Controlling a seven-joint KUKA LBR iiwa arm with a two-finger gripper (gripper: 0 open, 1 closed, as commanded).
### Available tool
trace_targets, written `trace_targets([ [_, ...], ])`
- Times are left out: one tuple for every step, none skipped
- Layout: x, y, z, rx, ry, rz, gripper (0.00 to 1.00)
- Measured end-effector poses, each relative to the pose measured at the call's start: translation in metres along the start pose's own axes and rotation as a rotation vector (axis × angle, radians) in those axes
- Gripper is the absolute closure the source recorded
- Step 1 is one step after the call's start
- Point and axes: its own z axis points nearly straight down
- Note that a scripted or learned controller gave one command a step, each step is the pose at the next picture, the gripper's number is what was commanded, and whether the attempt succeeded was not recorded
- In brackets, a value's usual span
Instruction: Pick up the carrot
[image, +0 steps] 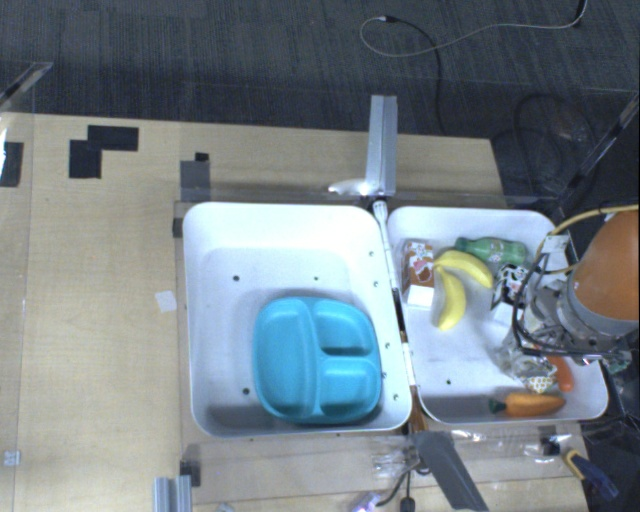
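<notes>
- While I scan from the left, a blue divided plate (318, 358) sits in the left bin (215, 240).
- Right bin (455, 395): banana (452, 287), then carrot (533, 404) at the near edge.
- My claw (538, 362) hovers just above the carrot; its state I cannot tell.

Tray (318, 360) sits in the left bin (215, 240); in the right bin (470, 395), carrot (530, 404) lies along the near edge, banana (455, 285) toward the back.

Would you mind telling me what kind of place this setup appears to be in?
Probably a robotics lab bench for pick-and-place trials. Two shallow white bins sit side by side on a wooden bench, the right one holding toy food such as a carrot and a banana, with the grey and orange arm over it.
</notes>
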Motion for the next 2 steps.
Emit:
trace_targets([
  [0.003,-0.008,-0.082,-0.003,0.004,-0.314,1.00],
  [-0.051,-0.021,-0.253,0.001,0.002,0.035,1.00],
])
